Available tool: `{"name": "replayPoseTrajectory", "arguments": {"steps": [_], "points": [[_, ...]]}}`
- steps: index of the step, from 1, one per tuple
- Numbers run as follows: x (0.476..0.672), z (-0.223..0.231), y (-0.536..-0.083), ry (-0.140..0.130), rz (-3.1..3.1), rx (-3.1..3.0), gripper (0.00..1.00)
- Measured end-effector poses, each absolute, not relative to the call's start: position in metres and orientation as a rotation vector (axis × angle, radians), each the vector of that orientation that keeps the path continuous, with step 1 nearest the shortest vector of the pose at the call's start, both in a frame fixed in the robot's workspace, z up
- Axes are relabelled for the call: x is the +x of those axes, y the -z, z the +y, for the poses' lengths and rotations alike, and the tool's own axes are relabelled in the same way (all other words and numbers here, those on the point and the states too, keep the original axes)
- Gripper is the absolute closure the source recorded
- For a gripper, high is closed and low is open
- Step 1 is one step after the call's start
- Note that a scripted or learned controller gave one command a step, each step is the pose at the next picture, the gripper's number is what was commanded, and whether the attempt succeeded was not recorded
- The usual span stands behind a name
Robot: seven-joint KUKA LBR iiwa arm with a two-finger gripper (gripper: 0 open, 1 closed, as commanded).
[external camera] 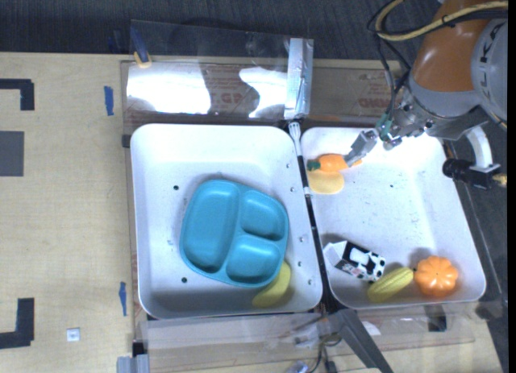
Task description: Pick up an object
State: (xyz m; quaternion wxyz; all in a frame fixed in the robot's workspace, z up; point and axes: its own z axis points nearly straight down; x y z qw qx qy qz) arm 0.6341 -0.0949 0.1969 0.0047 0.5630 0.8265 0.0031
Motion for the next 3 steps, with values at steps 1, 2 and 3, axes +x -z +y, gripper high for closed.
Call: {"name": "replayPoseTrajectory", "arguments": {"steps": [1,2,3], "points": [[0.631,-0.074,-0.29,-0.007,2.477,1.918,0.0],[0.613,0.013,-0.2,0.007,2.464,1.963,0.0],[0.655,-0.066,-0.183,0.004,2.383,2.044,0.0]]}}
